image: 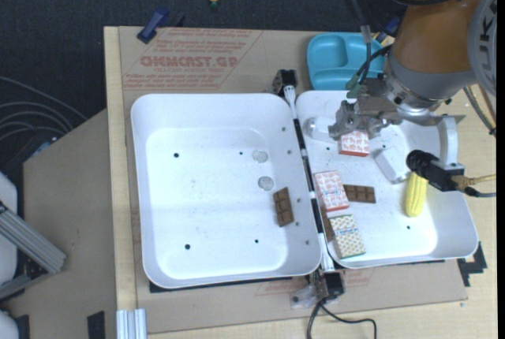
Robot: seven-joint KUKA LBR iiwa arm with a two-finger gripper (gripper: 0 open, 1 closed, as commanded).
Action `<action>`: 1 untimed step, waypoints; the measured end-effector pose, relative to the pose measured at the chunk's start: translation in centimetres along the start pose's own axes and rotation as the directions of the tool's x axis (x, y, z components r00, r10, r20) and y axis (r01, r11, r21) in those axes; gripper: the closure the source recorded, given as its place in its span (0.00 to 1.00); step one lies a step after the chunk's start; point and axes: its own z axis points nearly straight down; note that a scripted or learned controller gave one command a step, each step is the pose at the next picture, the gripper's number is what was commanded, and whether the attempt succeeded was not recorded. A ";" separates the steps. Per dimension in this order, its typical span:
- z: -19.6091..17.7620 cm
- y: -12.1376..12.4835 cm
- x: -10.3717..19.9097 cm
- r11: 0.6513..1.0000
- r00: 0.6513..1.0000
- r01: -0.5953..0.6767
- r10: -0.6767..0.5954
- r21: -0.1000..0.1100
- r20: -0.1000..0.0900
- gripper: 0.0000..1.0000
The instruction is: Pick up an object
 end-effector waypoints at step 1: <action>0.3 -3.2 2.7 1.000 1.000 -0.001 0.001 0.001 0.001 1.00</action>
